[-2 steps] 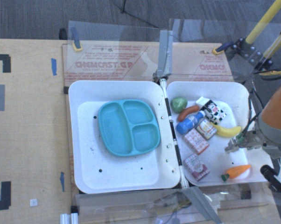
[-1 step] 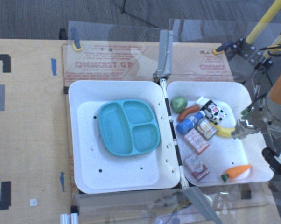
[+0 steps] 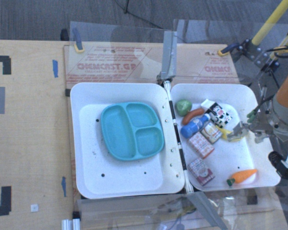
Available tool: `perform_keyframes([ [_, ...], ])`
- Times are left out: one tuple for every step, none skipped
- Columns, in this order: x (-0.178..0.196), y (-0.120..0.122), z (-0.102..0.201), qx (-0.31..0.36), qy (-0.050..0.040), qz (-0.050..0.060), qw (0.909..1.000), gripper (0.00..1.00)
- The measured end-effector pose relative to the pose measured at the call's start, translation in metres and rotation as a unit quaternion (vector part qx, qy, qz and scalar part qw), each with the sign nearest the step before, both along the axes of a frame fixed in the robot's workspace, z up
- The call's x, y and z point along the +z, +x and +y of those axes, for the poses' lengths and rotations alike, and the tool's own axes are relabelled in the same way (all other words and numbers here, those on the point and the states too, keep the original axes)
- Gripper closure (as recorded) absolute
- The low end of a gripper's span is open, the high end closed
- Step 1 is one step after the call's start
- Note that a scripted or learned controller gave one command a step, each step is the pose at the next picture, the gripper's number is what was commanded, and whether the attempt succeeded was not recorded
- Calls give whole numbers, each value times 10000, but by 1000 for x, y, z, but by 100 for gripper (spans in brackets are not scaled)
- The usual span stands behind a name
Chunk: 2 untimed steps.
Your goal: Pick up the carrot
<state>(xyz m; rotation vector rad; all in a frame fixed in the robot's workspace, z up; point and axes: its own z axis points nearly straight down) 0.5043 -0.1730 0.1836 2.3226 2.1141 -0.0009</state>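
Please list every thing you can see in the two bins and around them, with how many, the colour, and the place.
left bin: 1, white, left half of the bench
divided plate: 1, turquoise, three compartments, middle of the left bin
right bin: 1, white, beside the left bin
carrot: 1, orange with green end, near-right corner of the right bin
green ball: 1, green, far-left of the right bin
sausage: 1, red-orange, next to the green ball
blue bottle: 1, blue, below the sausage
small cartons: several, reddish and brown, centre-left of the right bin
gripper: 1, grey metal, above the middle-right of the right bin
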Motion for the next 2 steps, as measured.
perform_keyframes([
  [-96,-22,-32,436,1,-35,9990,0],
  [-85,-22,-36,406,-43,-60,9991,100],
])
